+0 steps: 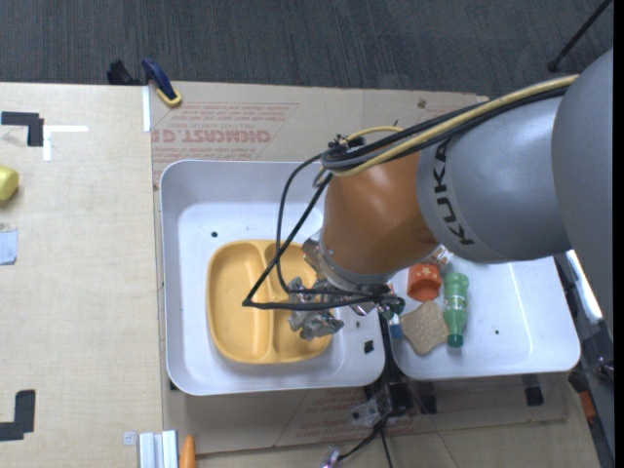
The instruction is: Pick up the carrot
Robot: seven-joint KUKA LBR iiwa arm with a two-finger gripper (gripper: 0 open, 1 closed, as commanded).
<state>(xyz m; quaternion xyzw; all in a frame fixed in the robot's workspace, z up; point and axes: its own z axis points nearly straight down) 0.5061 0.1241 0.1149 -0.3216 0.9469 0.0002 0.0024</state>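
The carrot [424, 283] is a short orange piece in the right bin [526, 344], near that bin's left end and partly hidden under the arm's orange band. My gripper [312, 318] hangs over the left bin [185, 261], above the right compartment of a yellow divided plate [239, 310]. It is well to the left of the carrot, with the wall between the bins in between. Nothing shows in its grasp.
A green bottle [454, 306] lies just right of the carrot, with a brown bread slice [426, 329] in front of it. The arm's bulk covers the back of the right bin. A yellow object [6, 183] sits at the bench's far left.
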